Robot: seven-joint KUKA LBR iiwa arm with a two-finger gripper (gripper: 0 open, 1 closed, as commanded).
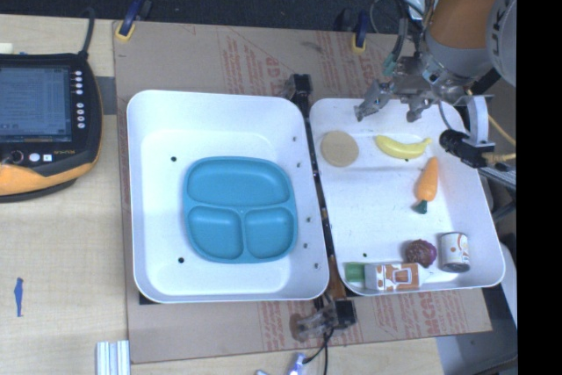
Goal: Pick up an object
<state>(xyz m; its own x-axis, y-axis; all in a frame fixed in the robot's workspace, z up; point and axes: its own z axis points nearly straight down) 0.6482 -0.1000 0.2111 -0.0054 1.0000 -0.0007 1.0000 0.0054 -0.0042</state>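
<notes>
Two fingers (393,104) apparently spread, holding nothing, above right bin's (485,215) far rim.

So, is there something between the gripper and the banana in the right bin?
Nothing visible is in the way. The gripper hangs over the far edge of the right bin, and the banana lies just nearer the camera, with bare bin floor around it. The round cookie lies apart, beside it.

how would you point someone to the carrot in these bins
Look in the right bin, the one crowded with small things. Near its right wall, just below the banana, lies the carrot: the sole orange item there, long and tapered with a dark green tip.
</notes>
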